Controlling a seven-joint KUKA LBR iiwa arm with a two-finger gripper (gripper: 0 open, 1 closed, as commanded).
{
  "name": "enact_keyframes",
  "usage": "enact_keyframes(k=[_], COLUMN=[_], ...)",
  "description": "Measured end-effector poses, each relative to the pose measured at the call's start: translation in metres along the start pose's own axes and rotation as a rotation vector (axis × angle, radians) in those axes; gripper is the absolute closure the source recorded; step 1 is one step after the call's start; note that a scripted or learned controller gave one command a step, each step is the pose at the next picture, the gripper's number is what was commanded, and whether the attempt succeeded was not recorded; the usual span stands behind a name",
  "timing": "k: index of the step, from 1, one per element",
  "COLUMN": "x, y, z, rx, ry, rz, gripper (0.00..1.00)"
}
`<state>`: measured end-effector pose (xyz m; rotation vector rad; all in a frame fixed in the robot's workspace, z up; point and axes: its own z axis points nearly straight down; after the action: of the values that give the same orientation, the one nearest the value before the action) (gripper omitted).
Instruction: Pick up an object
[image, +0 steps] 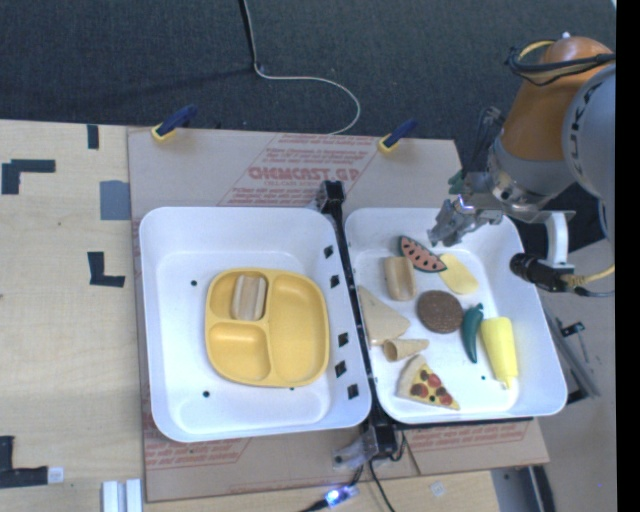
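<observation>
Now: approach step. Claw (445, 228) hovers above right white bin (540, 400), beside red watermelon slice toy (422, 255); you cannot tell its grip state. Next: descend squarely over slice.

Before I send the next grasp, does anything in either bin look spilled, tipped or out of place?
Nothing stands out. The yellow divided plate lies flat in the left white bin, with a tan bread-like piece in one compartment. The toy foods, including the pizza slice and brown round cookie, lie loose within the right white bin.
</observation>
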<state>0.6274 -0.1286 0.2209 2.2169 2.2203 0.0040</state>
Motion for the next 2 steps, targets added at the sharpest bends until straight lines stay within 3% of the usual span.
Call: enact_keyframes(k=[1,2], x=[0.001,0.04], y=[0.0,-0.034], z=[-0.003,-0.014], rx=[0.005,0.007], ry=[0.001,0.002], rz=[0.0,-0.002], gripper=[1.0,1.0])
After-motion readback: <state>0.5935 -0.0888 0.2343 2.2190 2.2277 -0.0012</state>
